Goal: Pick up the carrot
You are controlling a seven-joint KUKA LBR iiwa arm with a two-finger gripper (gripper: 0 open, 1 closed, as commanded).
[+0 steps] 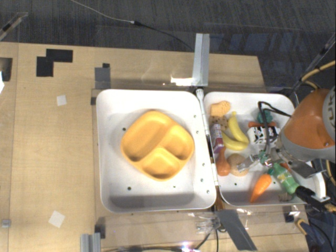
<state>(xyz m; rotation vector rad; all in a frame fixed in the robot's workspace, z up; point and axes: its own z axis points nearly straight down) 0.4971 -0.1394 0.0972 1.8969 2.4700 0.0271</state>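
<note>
The carrot [261,187] lies in the right bin [231,196] near its front wall. It is orange, its tip points front-left, and a green end sits at its upper right. My gripper [264,157] hangs just behind the carrot, low over the bin's middle, below the arm's orange band [311,125]. Nothing shows the carrot lifted; it rests on the bin floor beside the gripper.
The right bin also holds a yellow banana [236,131], a pale orange piece [220,108], a dark slim item [217,143] and round fruit [231,165] left of the gripper. A yellow divided dish [157,144] sits in the left bin [113,193].
</note>
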